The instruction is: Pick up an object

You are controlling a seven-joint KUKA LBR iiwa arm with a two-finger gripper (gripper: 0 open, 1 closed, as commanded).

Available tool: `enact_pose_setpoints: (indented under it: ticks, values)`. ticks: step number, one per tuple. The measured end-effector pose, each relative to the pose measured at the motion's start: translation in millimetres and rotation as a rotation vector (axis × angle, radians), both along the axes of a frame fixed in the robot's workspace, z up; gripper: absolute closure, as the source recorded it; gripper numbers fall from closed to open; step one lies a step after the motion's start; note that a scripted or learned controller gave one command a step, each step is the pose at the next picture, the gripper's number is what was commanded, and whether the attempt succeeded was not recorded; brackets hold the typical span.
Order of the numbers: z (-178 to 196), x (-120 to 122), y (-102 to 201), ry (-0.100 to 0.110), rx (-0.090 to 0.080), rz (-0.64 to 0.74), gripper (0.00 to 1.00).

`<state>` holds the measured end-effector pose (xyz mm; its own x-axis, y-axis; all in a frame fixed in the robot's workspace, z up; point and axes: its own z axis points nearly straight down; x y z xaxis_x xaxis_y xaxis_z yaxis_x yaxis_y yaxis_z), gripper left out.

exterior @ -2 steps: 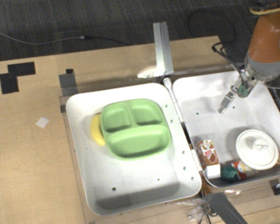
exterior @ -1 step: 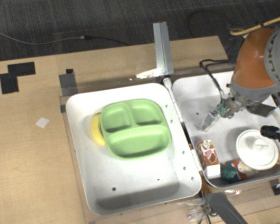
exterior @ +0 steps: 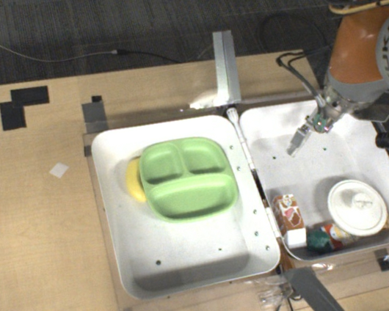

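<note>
Camera view, upper right: gripper (exterior: 298, 142) hanging above right bin (exterior: 278, 125), grasp unreadable. Best lowered squarely over white bowl (exterior: 357, 206), lower right.

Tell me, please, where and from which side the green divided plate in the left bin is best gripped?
Probably at the green divided plate's raised outer rim, from above, one jaw outside and one inside a compartment. It lies flat and face-up in the left bin, too wide to span. The near edge looks freest; the left edge overlaps a yellow object.
</note>
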<state>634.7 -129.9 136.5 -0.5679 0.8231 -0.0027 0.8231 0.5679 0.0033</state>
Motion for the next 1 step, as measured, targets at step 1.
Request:
enact_pose_setpoints:
  ticks: [1]
  values:
    - [-5.6,-66.4,-1.3,0.003,0.001,-0.073,0.00]
